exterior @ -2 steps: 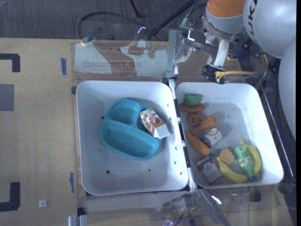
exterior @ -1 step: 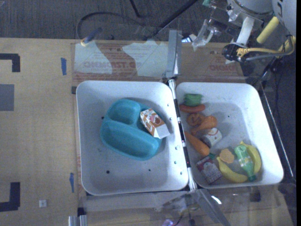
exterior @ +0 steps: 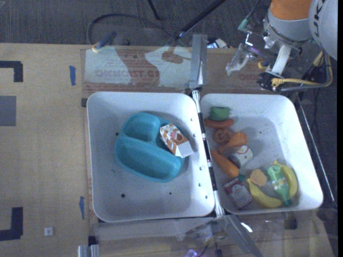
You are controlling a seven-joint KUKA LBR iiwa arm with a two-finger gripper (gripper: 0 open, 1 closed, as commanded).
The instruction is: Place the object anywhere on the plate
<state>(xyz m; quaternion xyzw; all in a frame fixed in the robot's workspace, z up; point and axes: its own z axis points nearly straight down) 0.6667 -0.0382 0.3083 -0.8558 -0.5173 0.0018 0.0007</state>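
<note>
Carton, small, white with orange-brown print, lies tilted on the right side of the blue plate. It lies over the plate's smaller upper-right compartment, and its white lower end reaches the plate's right rim. The plate sits near the middle of the left bin, its larger compartment bare.

The gripper hangs above the bench beyond the far edge of the right bin, well apart from the carton and the plate. It touches nothing, and nothing shows in it. Whether its jaws are open or closed I cannot tell from this angle. The arm enters at the top right, with its orange band above the wrist.

The right bin holds a scatter of toy food. A green piece lies near the far left corner, with a carrot just beside it. Below them comes an orange-brown piece, then a small white cup and a second carrot lying at a slant by the left wall. Toward the near edge a pink packet lies beside a banana, and a green item rests against the banana's inner curve.
</note>
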